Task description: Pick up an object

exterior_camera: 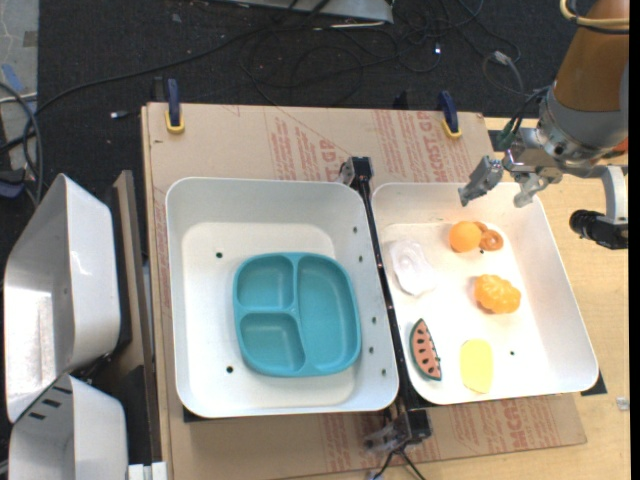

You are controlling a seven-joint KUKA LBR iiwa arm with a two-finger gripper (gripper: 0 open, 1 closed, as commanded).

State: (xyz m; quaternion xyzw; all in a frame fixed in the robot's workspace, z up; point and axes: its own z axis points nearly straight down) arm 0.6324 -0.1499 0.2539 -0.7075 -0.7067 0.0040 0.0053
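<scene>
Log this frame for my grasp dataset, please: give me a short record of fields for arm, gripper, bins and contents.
arm: reaches in from the right, above the right bin's far edge
gripper: open, holding nothing, above the right bin
left bin: teal divided plate
right bin contents: orange ball, orange lumpy piece, yellow piece, watermelon slice, white piece
task status: nothing picked up yet

To my left sits a white bin [190, 268] holding a teal divided plate [296, 314]. Both bins rest on a cardboard sheet [300, 143] clamped at the far edge by two blue and yellow clamps [174, 108]. Black cables [300, 38] trail across the dark floor beyond.
</scene>
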